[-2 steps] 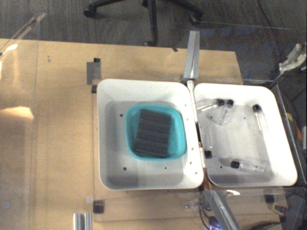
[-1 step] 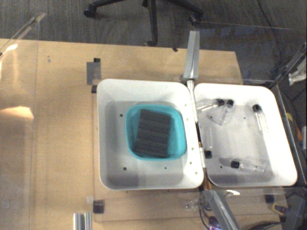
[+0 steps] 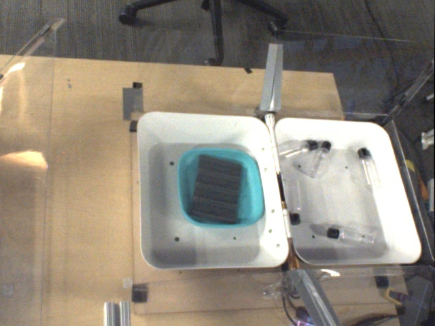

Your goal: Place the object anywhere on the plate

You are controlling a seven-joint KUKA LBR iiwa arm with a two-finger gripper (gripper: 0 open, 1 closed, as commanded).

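Note:
A teal square plate (image 3: 253, 189) rests in the middle of the left white bin (image 3: 156, 202). A dark grey ribbed block (image 3: 216, 189) lies on the plate, roughly centred and slightly tilted.
The right white bin (image 3: 401, 202) holds several clear plastic tubes with black caps (image 3: 367, 165), (image 3: 346, 235), (image 3: 312, 151). A grey metal post (image 3: 272, 80) stands behind the seam between the bins. An office chair base (image 3: 214, 12) is on the floor beyond the bench.

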